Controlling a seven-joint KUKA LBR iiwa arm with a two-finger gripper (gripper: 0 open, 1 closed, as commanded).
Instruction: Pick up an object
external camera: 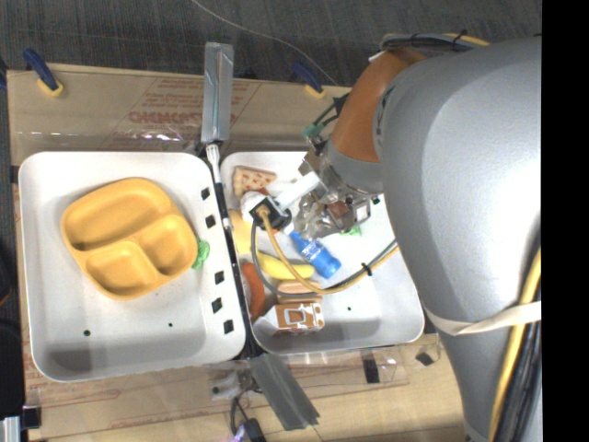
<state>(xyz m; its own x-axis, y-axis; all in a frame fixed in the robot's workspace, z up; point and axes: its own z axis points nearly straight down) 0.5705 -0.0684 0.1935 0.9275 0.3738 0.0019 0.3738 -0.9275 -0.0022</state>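
Blue bottle (316, 254) lies in right bin (391, 316), long axis slanting down-right, just below-left of tool (324, 212). Banana (281, 267) touches bottle's left side. Tool hangs over bin; spread or pressed together: cannot tell.

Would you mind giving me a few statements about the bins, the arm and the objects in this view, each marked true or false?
1. The yellow divided tray lies in the left bin. True.
2. The gripper is over the left bin. False: it is over the right bin, above the blue bottle.
3. A banana lies in the right bin. True.
4. The cracker sits on the yellow divided tray. False: it lies at the far end of the right bin.
5. The arm's orange band shows above the wrist. True.
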